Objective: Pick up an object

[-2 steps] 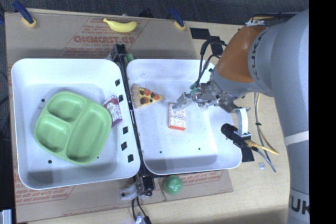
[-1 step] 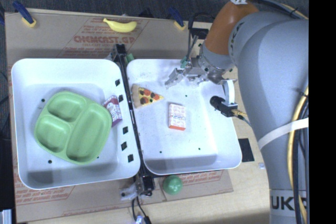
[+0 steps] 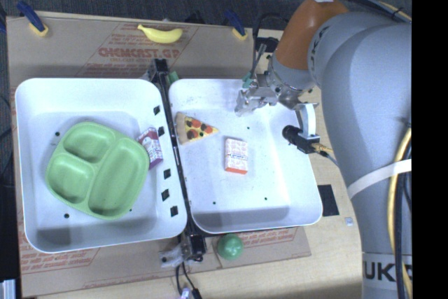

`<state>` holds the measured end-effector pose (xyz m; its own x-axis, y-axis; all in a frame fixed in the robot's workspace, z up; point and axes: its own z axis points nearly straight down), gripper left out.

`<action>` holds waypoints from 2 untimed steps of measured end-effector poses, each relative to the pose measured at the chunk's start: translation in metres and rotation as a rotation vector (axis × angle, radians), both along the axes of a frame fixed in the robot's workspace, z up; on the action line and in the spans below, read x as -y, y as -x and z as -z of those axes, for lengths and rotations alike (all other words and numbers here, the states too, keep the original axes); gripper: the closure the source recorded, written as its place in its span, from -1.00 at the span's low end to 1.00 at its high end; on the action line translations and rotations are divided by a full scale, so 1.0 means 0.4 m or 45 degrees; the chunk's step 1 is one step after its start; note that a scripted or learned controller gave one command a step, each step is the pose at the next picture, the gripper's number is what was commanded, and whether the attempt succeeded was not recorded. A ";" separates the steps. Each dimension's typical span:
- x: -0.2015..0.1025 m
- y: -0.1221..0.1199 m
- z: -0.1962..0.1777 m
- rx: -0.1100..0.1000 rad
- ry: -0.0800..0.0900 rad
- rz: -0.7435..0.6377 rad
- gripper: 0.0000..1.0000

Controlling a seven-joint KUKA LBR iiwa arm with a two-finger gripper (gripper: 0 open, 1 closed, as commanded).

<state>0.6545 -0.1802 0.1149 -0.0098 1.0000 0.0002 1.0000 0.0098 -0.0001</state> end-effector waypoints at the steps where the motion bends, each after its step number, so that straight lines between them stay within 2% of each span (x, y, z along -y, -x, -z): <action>1: 0.078 0.187 -0.193 -0.001 0.000 0.007 1.00; 2: 0.077 0.187 -0.192 -0.003 -0.001 0.007 -1.00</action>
